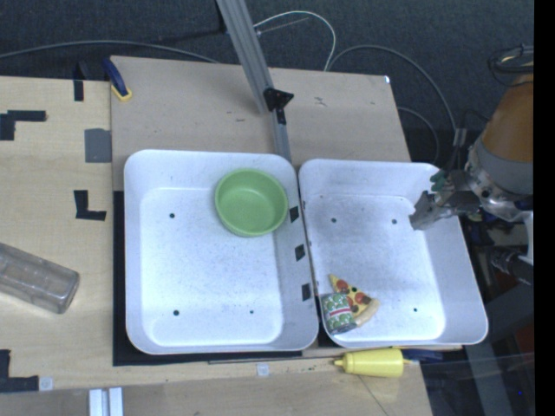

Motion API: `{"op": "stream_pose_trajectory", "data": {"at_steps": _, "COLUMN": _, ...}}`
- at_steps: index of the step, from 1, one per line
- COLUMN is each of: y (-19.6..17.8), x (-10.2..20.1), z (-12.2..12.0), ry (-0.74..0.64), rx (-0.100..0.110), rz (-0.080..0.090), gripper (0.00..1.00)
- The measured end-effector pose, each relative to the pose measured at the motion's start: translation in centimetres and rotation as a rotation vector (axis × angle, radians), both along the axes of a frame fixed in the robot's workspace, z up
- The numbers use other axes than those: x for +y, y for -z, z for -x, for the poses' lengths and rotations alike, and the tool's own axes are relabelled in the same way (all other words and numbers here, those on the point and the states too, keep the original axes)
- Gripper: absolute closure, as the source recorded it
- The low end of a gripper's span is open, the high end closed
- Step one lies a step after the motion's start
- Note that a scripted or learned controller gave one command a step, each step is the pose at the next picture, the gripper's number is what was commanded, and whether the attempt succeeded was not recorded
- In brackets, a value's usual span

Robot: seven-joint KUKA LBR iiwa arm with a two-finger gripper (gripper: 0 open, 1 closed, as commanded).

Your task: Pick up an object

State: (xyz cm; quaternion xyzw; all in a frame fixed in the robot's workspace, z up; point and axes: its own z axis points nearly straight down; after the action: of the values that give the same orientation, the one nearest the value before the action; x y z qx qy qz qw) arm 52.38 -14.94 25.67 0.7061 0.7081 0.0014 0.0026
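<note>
Fingers [423, 212] above right bin's [451, 258] open floor

arm [512, 137]: cut off by right edge | pizza slice toy [349, 303]: print blurred, unclear

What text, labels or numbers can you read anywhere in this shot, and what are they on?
No readable text anywhere.
Pizza-slice toy in the right bin: printed pattern, no letters.
Yellow bottle below that bin: no label visible.
Green bowl in the left bin: plain.
Clear plastic container on the bench: no marking visible.
Hand: no legible marking.
</note>
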Motion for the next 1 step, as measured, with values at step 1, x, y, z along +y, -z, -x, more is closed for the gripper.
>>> {"op": "stream_pose_trajectory", "data": {"at_steps": 1, "y": -2.67, "x": 0.02, "z": -0.06, "ry": 0.001, "rx": 0.004, "rz": -0.001, "gripper": 1.00}}
